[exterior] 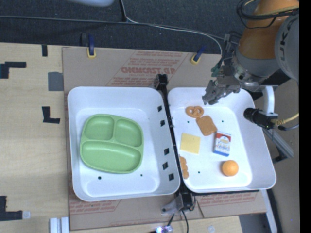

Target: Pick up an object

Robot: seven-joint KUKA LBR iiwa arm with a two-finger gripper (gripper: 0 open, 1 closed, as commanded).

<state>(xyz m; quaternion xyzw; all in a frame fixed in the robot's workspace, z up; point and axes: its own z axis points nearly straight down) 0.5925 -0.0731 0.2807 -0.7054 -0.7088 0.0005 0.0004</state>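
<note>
My gripper (210,99) hangs over the far edge of the right bin (252,178), its dark fingertips close together with nothing seen between them. Just below it, toward the front, lies a brown pretzel (194,111). Beside that is a tan biscuit (206,125). A yellow cheese slice (190,143) lies mid-bin, a small red, white and blue box (222,143) to its right, and an orange ball (230,168) near the front. A brown cookie (183,166) rests against the bin's left wall.
The left bin (80,101) holds a green divided plate (112,143). A black divider with clips (167,130) runs between the bins. A black fitting (257,116) sticks out over the right bin's right rim. The arm's orange band (265,13) looms at top right.
</note>
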